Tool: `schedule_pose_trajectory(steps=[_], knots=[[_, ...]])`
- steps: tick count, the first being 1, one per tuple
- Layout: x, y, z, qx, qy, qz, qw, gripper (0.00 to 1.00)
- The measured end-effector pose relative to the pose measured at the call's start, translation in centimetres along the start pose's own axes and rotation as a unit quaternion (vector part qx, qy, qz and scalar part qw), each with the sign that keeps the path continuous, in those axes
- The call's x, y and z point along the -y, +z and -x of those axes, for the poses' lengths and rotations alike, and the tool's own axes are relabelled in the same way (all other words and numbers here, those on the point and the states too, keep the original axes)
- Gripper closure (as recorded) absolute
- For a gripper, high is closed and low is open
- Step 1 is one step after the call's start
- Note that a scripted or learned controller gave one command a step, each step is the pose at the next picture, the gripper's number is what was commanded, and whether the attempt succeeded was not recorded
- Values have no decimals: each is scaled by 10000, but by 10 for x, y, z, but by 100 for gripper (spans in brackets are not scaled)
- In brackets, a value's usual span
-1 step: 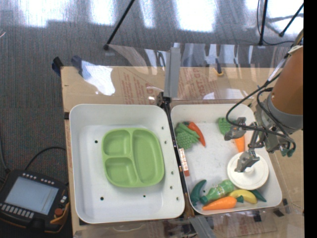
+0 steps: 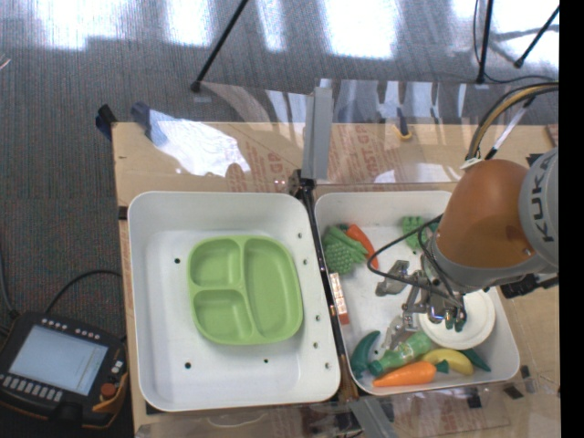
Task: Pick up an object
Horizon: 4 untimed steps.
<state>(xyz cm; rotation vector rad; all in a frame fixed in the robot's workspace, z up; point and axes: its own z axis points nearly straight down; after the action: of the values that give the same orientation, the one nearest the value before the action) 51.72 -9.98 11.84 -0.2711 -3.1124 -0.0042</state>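
Gripper (image 2: 401, 328): hanging low in the right bin (image 2: 365, 383), jaw state unclear.
Crowding it: carrot (image 2: 405, 374), banana (image 2: 448, 361), white plate (image 2: 474, 322).

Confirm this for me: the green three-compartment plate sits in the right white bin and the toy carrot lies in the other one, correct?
Not quite. The camera view shows the green three-compartment plate in the left white bin. The orange toy carrot lies in the other one, the right white bin.
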Motion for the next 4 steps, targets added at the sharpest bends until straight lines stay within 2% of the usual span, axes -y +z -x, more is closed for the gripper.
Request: schedule_pose_trajectory(steps=[1,2,3,4], knots=[[-23,35,55,51,2260,3,9741,0],[-25,33,87,67,2437,10,9698,0],[-31,32,100,76,2281,8,9736,0],[-31,32,100,74,2547,13,9670,0]])
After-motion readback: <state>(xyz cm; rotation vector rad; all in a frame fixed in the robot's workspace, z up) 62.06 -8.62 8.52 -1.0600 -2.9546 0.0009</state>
